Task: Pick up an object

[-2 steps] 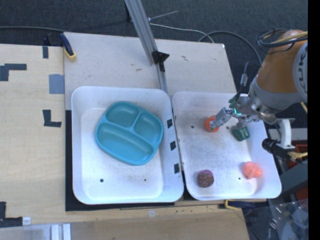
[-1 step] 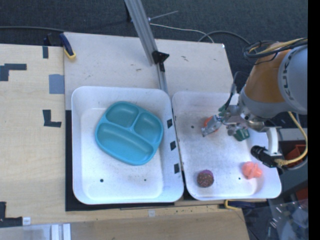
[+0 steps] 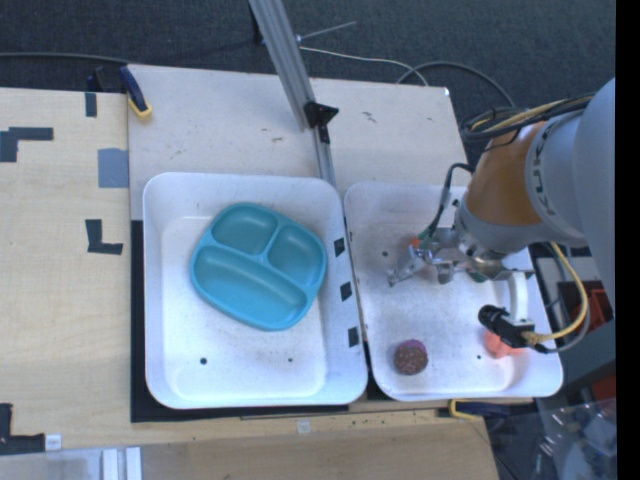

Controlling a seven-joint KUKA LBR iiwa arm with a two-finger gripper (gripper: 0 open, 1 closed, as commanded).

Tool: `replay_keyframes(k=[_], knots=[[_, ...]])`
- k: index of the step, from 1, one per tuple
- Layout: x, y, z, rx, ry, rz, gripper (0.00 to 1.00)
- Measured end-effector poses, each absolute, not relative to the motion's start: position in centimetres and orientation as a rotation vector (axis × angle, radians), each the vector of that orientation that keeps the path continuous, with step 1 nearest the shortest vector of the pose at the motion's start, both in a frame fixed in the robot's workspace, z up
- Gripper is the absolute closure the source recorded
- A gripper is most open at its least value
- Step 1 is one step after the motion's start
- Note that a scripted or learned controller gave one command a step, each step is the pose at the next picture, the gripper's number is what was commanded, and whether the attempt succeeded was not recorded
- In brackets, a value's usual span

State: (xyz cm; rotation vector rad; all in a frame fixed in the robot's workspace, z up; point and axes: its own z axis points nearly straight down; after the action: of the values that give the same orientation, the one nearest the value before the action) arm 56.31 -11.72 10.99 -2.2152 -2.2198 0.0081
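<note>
Rough round maroon ball (image 3: pixel 410 357), glossy teal divided plate (image 3: pixel 259 265), R/L bins

Even bright overhead light, faint soft shadows, mild glare on white bins (image 3: pixel 160 268), slightly soft, grainy focus throughout

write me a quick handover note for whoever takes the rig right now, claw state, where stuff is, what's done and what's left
Claw: low in the right bin, near its middle, nothing seen between its fingers; whether they are open or shut is not clear from this view.
Objects: a small dark red ball lies near the front of the right bin, apart from the claw. An orange-pink object sits near that bin's front right corner, partly behind cables. A blue divided plate lies in the left bin.
Done: nothing picked up yet.
Left: grasp one object and lift it; the ball looks the nearest candidate.
</note>
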Motion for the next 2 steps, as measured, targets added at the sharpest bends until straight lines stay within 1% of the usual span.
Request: replay_keyframes(k=[1,2], knots=[[56.3,-11.7,8.9,-2.22,-2.224,0.003,0.0],[56.3,-11.6,9.9,-2.219,-2.224,0.002,1.0]])
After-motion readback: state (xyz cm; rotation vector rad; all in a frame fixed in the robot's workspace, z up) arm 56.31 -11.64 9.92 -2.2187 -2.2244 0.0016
